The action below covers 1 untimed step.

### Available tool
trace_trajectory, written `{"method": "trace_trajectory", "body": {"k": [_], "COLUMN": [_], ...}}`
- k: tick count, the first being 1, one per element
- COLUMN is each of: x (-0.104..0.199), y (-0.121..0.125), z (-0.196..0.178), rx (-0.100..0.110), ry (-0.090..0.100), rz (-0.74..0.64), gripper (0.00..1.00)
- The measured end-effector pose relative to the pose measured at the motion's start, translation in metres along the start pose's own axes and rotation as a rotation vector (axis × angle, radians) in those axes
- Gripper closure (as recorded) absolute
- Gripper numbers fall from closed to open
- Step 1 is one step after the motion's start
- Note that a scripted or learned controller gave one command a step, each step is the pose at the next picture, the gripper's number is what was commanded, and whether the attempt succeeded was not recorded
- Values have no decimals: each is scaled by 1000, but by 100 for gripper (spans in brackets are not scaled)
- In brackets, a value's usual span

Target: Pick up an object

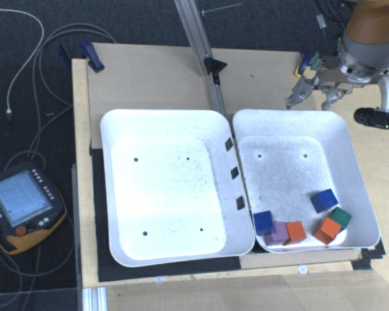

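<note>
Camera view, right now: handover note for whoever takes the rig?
Gripper: open, nothing between its fingers, above the far rim of the right bin.
Objects: all along the right bin's near edge: two blue blocks, purple block, two orange blocks, green block.
Done: nothing picked yet.
Left: descend onto a block, grip, lift. The blue block at the back looks least crowded.

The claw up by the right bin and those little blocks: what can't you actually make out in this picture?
- Claw, camera view: small and seen from above; whether it is open or shut cannot be told.
- Arm: cut off by the top edge.
- Purple block: partly covered by the orange block beside it.
- Green block: its lower part is behind another orange block.
- Handheld screen: its display is too small to read.
</note>
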State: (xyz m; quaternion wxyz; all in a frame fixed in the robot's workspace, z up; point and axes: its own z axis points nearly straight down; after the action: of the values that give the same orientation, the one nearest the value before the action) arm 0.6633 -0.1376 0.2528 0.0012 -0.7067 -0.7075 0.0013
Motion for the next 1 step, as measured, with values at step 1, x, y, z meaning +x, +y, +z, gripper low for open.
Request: {"method": "trace_trajectory", "body": {"k": [1], "x": [-43], "y": [-14], "z": [117], "rx": [6], "ry": [1], "rz": [4], "gripper": [0]}}
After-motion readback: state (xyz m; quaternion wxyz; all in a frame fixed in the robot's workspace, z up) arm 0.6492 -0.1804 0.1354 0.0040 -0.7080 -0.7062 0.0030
